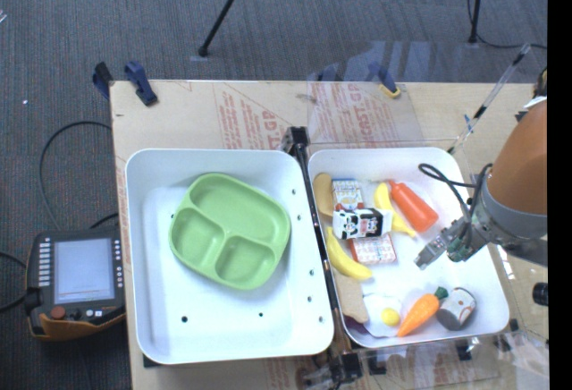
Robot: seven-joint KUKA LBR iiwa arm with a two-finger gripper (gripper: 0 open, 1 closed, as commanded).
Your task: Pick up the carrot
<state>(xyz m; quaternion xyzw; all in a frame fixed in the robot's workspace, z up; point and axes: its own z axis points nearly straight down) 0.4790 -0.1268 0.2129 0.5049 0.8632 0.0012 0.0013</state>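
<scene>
The carrot (418,314) is a small orange toy with a green leafy tip, lying tilted near the front edge of the right bin (407,156), its green end pointing up toward the right. Just beside it on the right sits a round grey and white thing with a reddish spot (457,309), and on its left a fried egg toy (384,311) lies white with a yellow yolk. My gripper (434,252) hangs over the right side of that bin, above the carrot and apart from it; whether it is wide or narrow I cannot tell. Farther back in the bin are a black and white cow-patterned carton (358,223), two small packets with print too small to read (374,249), a long banana (345,259), and an orange bottle (416,207). The left bin (152,308) carries a green divided plate (231,230). The worktop (223,115) bears large red lettering, upside down and not legible.
</scene>
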